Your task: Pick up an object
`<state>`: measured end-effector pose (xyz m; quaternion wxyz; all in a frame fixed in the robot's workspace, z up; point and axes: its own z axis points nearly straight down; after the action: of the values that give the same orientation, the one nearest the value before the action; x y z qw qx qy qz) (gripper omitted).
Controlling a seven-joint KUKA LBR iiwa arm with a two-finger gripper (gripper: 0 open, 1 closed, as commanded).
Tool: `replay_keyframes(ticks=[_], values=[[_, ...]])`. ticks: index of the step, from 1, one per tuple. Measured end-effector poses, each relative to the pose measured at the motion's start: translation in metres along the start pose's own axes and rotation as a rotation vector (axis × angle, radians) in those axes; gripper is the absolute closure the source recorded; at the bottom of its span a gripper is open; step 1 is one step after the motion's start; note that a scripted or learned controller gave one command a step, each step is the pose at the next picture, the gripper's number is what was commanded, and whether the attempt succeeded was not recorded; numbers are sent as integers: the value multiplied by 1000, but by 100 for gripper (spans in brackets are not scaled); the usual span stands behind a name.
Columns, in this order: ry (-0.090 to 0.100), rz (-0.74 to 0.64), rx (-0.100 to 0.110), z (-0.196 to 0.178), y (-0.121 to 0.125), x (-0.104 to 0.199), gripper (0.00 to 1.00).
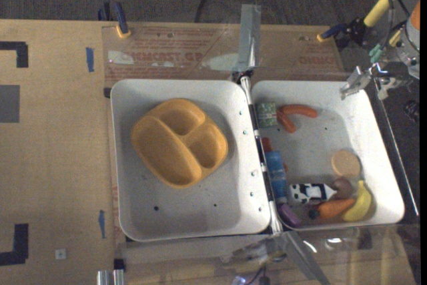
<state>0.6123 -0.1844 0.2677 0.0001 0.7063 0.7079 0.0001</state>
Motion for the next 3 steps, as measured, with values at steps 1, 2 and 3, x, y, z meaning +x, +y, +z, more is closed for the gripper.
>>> replay_keyframes(ticks=[1, 2, 3], values=[[0, -116, 0, 172, 55, -4, 0], [-3, 178, -4, 80, 56, -37, 0], [-5, 32, -18, 169, 60, -6, 0]])
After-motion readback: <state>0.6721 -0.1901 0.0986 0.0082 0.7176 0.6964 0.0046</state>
